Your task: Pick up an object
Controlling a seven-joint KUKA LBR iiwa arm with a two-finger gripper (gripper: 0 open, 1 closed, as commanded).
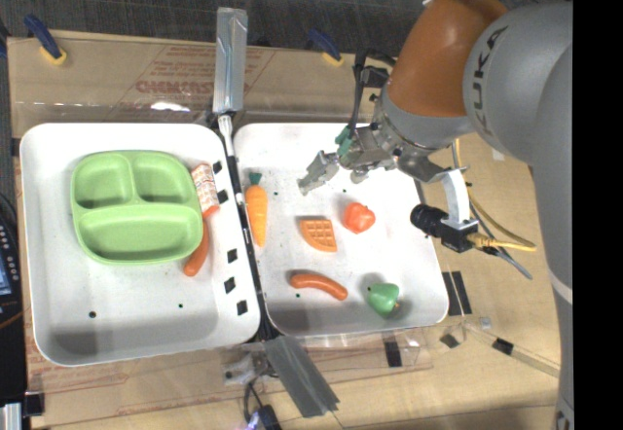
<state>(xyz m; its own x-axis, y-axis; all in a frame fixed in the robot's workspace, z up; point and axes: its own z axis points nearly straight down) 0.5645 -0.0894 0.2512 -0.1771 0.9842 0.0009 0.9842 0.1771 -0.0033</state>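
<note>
Arm (506, 58) cropped at right edge; end effector (326, 168) finger state unclear.

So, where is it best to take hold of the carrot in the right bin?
Probably at the middle of the orange body of the carrot, coming straight down, jaws closing across its width. It lies flat, lengthwise along the bin's left wall, green top away from the camera.

The grey arm (516, 78) enters from three o'clock, its orange band (443, 53) toward one o'clock of the frame's centre. The wrist slants down toward nine o'clock, ending in the gripper (316, 173), just right of centre.
</note>
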